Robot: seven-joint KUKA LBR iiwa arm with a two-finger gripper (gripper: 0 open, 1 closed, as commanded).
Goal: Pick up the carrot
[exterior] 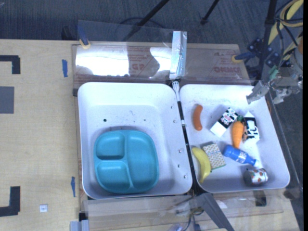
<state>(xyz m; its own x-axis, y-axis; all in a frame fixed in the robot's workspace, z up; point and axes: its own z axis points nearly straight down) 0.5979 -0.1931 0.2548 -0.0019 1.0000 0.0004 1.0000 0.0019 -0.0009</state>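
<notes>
The carrot point(237, 134) is orange with a small green top and lies in the right bin point(276, 143), right of centre. It rests between two black-and-white cartons point(224, 121), with its lower tip near a blue bottle point(239, 155). My gripper point(260, 91) hangs over the far right corner of that bin, above and to the right of the carrot and well apart from it. Nothing shows in its grasp.
The right bin also holds an orange-red sausage point(198, 117), a banana point(202, 162), a speckled sponge point(214, 156) and a small can point(254, 176). A blue divided plate point(126, 160) lies in the left bin point(91, 105). Cables and stands crowd the far right.
</notes>
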